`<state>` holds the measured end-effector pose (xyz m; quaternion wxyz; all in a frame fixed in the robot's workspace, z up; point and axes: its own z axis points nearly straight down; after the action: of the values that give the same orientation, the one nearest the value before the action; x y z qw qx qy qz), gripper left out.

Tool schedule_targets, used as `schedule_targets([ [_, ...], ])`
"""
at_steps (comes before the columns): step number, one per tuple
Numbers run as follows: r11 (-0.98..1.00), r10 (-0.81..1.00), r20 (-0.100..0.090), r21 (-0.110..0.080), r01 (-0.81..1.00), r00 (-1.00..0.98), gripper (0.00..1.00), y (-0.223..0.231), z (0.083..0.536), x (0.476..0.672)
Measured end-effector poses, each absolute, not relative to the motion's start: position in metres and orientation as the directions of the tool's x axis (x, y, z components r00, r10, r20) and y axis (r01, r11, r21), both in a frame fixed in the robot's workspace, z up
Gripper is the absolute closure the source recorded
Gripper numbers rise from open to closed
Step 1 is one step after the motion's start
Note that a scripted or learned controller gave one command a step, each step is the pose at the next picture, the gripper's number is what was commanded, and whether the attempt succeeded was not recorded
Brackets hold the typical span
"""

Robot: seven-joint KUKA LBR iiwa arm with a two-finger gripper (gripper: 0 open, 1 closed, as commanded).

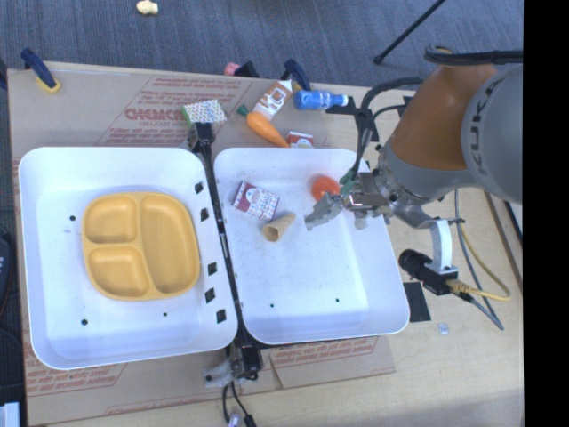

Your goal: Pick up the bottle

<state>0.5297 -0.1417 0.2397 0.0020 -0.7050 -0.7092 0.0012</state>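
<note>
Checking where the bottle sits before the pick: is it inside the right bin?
No. The bottle lies on the cardboard beyond the right bin, outside its far rim.

arm (484, 140): "KUKA" (partly cut) | cardboard (133, 114): red print, unreadable

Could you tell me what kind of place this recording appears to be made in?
Probably a robotics lab bench set up for grasping trials: a grey-and-orange arm reaches over two white bins clamped onto cardboard, with toy food such as a carrot scattered about, on grey carpet.
</note>
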Motion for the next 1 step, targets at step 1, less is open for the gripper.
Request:
schedule_targets([
  [1, 0.01, 1.0, 0.002, -0.007, 1.0, -0.01, 1.0, -0.1414, 0.2497, 0.53],
])
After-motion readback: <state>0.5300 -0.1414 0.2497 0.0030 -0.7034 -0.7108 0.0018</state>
